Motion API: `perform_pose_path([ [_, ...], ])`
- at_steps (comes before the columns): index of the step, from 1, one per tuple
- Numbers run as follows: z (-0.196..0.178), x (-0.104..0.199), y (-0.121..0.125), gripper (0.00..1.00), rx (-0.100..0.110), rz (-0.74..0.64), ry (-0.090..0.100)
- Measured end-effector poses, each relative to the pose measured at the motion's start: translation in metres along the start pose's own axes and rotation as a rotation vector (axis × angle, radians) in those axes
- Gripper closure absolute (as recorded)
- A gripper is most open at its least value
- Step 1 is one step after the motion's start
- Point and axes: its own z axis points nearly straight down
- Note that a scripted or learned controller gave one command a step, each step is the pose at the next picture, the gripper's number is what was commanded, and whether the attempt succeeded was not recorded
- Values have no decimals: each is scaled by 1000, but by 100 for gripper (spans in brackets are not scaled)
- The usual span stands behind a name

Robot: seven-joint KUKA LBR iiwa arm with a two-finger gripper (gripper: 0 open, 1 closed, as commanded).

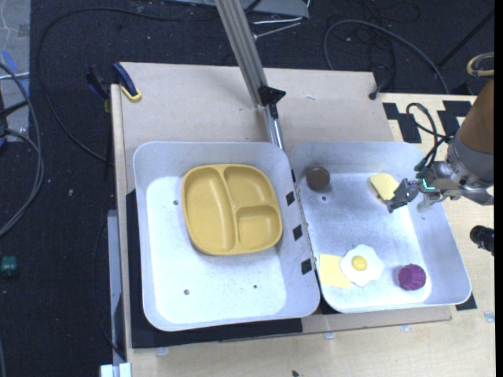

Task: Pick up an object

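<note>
Fingers (405, 195): dark, pointing left over the right bin (440, 234), tips just beside the pale yellow piece (383, 185); whether they are apart or closed cannot be told, and nothing is seen between them.

Pale yellow piece: upper middle of the right bin, lying flat, just left of the fingertips; contact with them cannot be judged.

Brown round item (317, 178): upper left of the same bin, well left of the yellow piece.

Fried egg toy (361, 265): lower part of the right bin, white with a yellow centre, overlapping a flat yellow square (330, 272) on its left.

Purple item (412, 276): small, rounded, lower right of the bin, just right of the egg.

Arm (475, 144): grey with an orange band, entering from the right edge.

Left bin (161, 289): holds one yellow divided plate (233, 209) with three compartments, lying in its upper half.

Table (196, 100): light wood, carrying both bins side by side; a metal pole (244, 45) rises from its rear centre.
</note>
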Motion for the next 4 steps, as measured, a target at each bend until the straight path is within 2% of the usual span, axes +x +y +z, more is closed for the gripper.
perform_pose_path([
  [1,-2,0,1,0,-5,-1,-1],
  [3,107,-9,5,0,-6,1,-3],
  [4,93,-10,6,100,-12,1,-4],
])
